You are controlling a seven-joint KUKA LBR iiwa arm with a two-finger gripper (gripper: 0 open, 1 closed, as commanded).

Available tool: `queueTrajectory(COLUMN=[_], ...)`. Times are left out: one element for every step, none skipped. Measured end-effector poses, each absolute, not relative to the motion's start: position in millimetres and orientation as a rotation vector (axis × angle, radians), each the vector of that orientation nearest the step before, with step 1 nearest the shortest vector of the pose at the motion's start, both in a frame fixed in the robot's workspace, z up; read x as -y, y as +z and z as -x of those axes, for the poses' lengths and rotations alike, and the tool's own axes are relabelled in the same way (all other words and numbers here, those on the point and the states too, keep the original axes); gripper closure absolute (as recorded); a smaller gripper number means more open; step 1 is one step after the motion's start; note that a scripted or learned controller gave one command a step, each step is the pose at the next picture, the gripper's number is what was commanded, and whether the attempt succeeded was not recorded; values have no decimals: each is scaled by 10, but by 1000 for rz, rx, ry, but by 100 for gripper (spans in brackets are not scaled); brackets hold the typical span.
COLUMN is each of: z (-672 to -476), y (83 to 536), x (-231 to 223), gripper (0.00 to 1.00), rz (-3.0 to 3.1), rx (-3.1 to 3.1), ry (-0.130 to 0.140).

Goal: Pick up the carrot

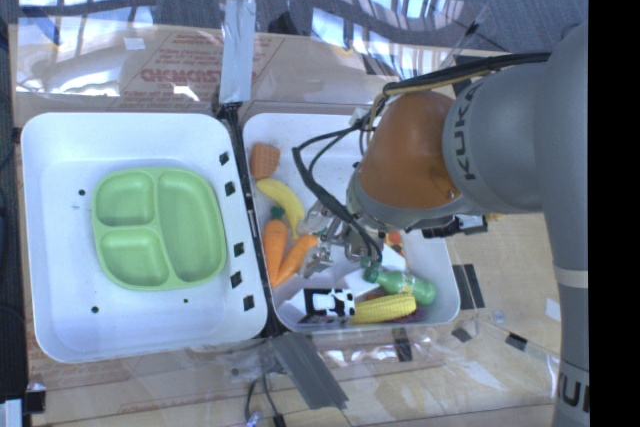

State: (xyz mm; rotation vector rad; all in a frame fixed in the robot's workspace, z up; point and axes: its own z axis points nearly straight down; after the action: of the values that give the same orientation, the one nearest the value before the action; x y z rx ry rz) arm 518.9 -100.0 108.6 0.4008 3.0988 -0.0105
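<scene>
Two white bins [40, 215] are shown; the gripper [322, 250] is positioned beside the carrot [274, 250] in the right bin, grip state indeterminable, lift outstanding.

You're looking at a robotics lab setup, not a kitchen. The grey industrial arm [520, 135] hangs over two white bins [50, 215] taped to cardboard, toy plastic veggies sit in the bin under it, and a black-and-white marker tag [328, 303] lies among them. Grey carpet runs behind the bins.
</scene>
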Motion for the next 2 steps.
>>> queueTrajectory(z=[-5341, -5330], y=[1948, 1926], x=[19, 45], gripper=[100, 0], rz=[-154, -160], rx=[-3131, -3135], ry=[4, 0])
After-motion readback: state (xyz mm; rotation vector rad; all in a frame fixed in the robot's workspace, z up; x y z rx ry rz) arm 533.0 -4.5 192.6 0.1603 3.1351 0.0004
